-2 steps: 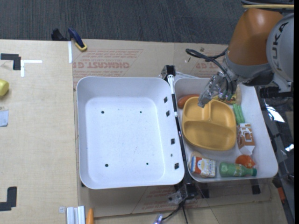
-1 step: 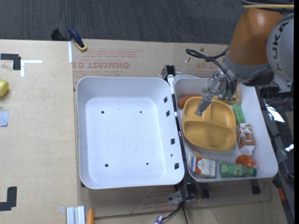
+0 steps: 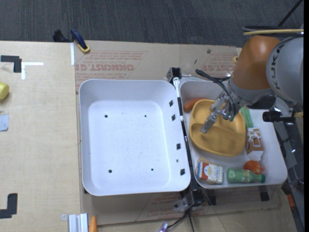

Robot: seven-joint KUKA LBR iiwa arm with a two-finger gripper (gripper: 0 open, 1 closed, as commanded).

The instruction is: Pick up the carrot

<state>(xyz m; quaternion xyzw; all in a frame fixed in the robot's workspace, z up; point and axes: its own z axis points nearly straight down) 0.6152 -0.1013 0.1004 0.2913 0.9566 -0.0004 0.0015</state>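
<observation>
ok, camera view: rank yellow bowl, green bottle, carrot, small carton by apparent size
1. Yellow bowl, clearly largest.
2. Green bottle and small carton: too close to rank.
3. Carrot, smallest as seen, though the bowl's rim hides part of it.

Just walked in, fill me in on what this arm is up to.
The KUKA arm reaches in from the right, its gripper hovering over a yellow bowl in the right bin. The carrot lies by the bowl's upper left edge, not yet picked up. A green bottle and food packets lie along the bin's near side.
</observation>
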